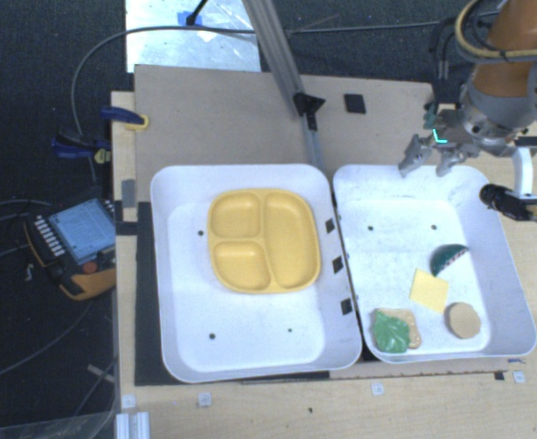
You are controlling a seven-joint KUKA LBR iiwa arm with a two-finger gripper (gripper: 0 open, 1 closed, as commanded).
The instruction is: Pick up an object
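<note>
Two white bins sit on the bench; the right bin (359, 199) holds the yellow slice (429, 290) near its front. The gripper (431, 158) hovers at the far rim, fingers spread, holding nothing. It should descend straight over the slice before closing.

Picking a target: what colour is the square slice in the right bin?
Pale yellow slice, camera view.

Yellow tray (264, 241), white bins (250, 355), yellow slice (429, 290), green piece (392, 331), tan round (463, 320).
</note>
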